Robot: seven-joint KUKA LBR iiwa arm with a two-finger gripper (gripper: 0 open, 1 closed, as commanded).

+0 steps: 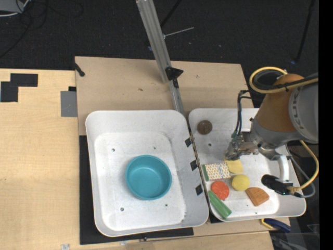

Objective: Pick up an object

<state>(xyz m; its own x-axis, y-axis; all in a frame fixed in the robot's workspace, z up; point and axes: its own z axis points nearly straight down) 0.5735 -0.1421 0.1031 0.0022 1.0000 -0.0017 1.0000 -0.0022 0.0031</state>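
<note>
The right bin (218,117) holds several small items. A brown round piece (204,127) lies near its back left. A checkered cracker (217,171), a pale yellow chunk (234,166), a yellow ball (240,182), a red round piece (220,189), a green stick (220,205) and an orange-brown wedge (257,196) cluster at the front. My gripper (237,151) reaches down from the right, just above the yellow chunk and the cracker. Nothing shows between its tips.
The left bin (104,124) holds a teal bowl (149,177). A slanted metal rail (158,41) runs from the back down to the gap between the bins. Black clips (193,164) line the divider. Cables hang off the arm at the right.
</note>
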